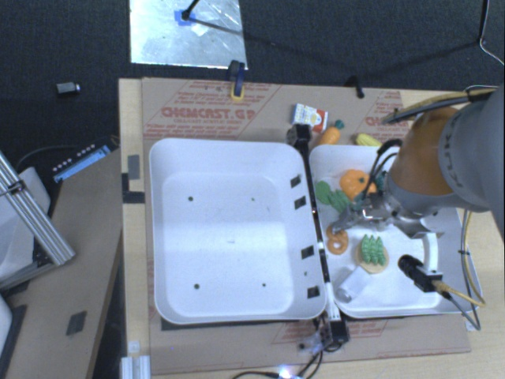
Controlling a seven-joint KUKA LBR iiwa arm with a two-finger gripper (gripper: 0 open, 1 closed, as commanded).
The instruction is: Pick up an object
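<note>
My gripper (353,217) is low in the right bin (394,302), near its left wall. Just below it lies an orange ring (337,243). A green leafy piece (331,196) and an orange pumpkin-like toy (353,183) lie just above it. To its lower right rests a green ridged piece on a tan disc (372,253). A pale grey-white piece (349,285) lies near the bin's front left corner. The arm's grey and orange wrist covers the right part of this bin. Nothing is visibly held.
The left bin (170,212) stands beside the right one, with a black divider strip (309,212) between them. Behind the right bin, on the cardboard, lie a small carrot (330,136), a yellow piece (367,140) and a white and red box (308,117).
</note>
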